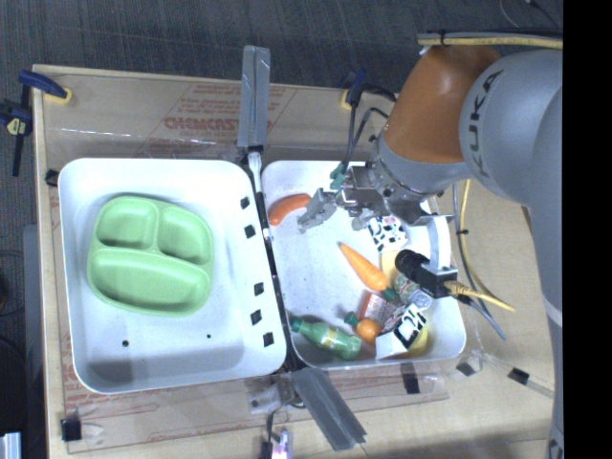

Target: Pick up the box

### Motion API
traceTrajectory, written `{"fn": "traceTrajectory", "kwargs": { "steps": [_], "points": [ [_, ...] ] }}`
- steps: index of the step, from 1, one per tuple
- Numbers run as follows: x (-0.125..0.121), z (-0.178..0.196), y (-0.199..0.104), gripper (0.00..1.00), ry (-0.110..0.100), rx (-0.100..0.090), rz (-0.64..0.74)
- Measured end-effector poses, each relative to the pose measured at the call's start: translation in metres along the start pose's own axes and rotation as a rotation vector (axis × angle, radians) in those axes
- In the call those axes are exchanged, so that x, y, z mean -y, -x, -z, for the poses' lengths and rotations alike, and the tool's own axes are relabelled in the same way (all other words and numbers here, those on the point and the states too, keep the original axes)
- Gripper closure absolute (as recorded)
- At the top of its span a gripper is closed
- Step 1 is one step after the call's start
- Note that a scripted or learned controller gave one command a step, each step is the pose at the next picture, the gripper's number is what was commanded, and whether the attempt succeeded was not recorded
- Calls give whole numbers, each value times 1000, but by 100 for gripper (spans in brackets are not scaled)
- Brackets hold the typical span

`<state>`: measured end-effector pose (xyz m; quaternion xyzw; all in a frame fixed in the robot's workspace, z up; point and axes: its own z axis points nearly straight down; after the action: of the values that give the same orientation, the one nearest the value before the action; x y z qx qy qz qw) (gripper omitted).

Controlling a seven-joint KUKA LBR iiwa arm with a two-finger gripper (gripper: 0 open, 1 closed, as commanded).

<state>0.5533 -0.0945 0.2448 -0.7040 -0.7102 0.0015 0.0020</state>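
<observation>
At 5 o'clock in the right bin point(308, 280) lies the box point(409, 325), white with black print, resting near the bin's corner. A yellow item point(422, 342) touches the box on its 5 o'clock side. A red packet point(375, 304) sits just beside the box at 10 o'clock, and a small orange piece point(366, 330) lies just beside the box at 9 o'clock.

The gripper point(320, 208) is positioned at 11 o'clock in the right bin, over the bin floor, well apart from the box. Whether the gripper is open or closed cannot be determined from the camera view, and no grasp of the box is visible. The arm point(507, 103) enters from 3 o'clock.

Other contents of the right bin:
- An orange sausage shape point(287, 207) at 10 o'clock, just beside the gripper.
- A carrot point(364, 264) near the centre, lying diagonally.
- A green bottle point(326, 335) at 7 o'clock, lying on its side.

The left bin point(69, 256) holds a green tray point(153, 253) with three compartments, placed toward 10 o'clock. Both bins rest side by side on the table point(143, 113).
</observation>
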Motion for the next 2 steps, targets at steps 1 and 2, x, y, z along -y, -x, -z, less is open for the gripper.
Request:
{"fn": "traceTrajectory", "kwargs": {
  "steps": [1,2],
  "points": [
    [45,-99,47,0,0,0,56],
    [1,-154,44,0,2,1,147]
  ]
}}
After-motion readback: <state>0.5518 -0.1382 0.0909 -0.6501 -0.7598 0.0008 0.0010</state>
